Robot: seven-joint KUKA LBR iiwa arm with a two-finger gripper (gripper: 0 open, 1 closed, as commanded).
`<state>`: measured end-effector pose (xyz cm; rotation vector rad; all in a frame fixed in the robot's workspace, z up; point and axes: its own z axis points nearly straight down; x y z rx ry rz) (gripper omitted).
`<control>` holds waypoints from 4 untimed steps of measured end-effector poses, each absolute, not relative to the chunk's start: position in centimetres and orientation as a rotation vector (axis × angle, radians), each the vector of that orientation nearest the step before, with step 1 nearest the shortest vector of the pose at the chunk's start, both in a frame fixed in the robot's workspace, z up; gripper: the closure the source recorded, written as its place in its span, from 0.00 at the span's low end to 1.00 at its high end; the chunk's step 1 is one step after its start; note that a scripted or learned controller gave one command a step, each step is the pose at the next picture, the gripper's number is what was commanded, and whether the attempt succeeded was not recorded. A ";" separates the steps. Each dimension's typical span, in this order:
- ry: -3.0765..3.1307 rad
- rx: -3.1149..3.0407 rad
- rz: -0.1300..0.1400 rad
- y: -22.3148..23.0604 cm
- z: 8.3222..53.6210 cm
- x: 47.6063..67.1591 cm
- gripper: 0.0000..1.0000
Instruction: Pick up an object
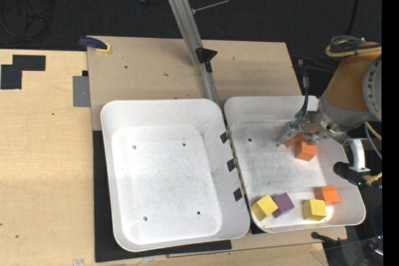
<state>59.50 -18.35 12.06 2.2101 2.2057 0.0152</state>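
My gripper hangs over the upper right part of the right bin. An orange block sits directly under it, partly covered by the gripper body, and I cannot tell whether they touch. Along the bin's front edge lie a yellow block, a purple block, a second yellow block and a second orange block.
The left bin lies beside the right one, joined by black clips. A slanted metal rail rises behind the bins. The arm's grey and orange body stands over the right bin's far right corner.
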 end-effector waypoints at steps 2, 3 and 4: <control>2.222 2.219 0.002 -17.9 17.4 59.8 1.00; 2.221 2.218 0.002 -18.6 21.9 60.1 1.00; 2.221 2.217 0.003 -18.7 27.2 60.2 1.00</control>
